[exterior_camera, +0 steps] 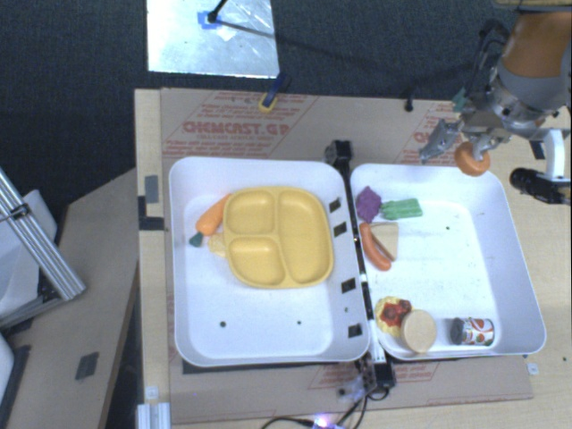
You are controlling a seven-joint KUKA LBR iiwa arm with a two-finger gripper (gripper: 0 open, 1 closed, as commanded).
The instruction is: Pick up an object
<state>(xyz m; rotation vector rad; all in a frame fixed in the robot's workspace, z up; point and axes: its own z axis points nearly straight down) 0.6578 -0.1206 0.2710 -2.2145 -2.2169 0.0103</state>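
Bench: carried two shallow white bins side by side, with printed brown cardboard showing beyond their far edges.
Left bin: held a yellow divided plate and a toy carrot.
Right bin: held a scatter of toy food along its left side and near edge.
Arm: reached in from the right, its orange band high above the far right corner of the right bin.
Yellow divided plate: lay flat with three compartments, roughly in the middle of the left bin.
Gripper: hung over the far edge of the right bin, its fingers closed around an orange ball.
Toy carrot: lay aslant against the plate's left rim, green top toward the near side.
Orange ball: the picked object, held off the bin floor at the gripper's tip, well apart from the other toys.
Green block: lay just right of a purple grape bunch.
Hot dog: lay beside a tan sandwich wedge, below the grapes.
Round tan lid: sat at the near edge, touching a red-and-yellow toy.
Small can: lay on its side just right of the lid.
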